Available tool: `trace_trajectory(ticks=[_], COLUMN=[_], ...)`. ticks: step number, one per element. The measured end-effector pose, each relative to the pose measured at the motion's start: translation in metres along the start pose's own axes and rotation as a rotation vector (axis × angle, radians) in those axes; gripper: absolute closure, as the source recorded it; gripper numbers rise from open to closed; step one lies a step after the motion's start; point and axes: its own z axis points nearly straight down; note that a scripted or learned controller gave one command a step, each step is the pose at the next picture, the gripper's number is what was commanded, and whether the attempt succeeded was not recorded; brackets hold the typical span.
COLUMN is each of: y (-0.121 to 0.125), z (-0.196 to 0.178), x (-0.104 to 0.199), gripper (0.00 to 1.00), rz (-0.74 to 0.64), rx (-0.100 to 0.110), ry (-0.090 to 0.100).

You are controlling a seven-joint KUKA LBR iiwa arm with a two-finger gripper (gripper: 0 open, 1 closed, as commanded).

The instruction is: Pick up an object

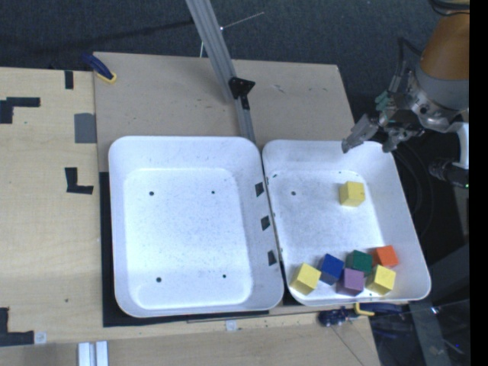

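Wooden bench [191, 97]; tool [369, 137] over right bin [305, 158] far rim, spread, nothing between.

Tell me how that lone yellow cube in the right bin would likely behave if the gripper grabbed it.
The yellow cube looks rigid and small, so probably light and unlikely to deform. Its flat faces suggest it would slide rather than roll if nudged. It sits apart from the cluster, in the right bin, so the gripper likely has room around it.
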Motion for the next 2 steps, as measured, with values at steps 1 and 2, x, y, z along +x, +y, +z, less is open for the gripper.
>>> trace_trajectory(ticks=[1,2], y=[0.000,-0.005], z=[0.000,0.063], x=[0.000,-0.003], gripper=[0.00,0.00], rz=[0.000,0.001], rx=[0.000,0.007], ry=[0.000,-0.001])
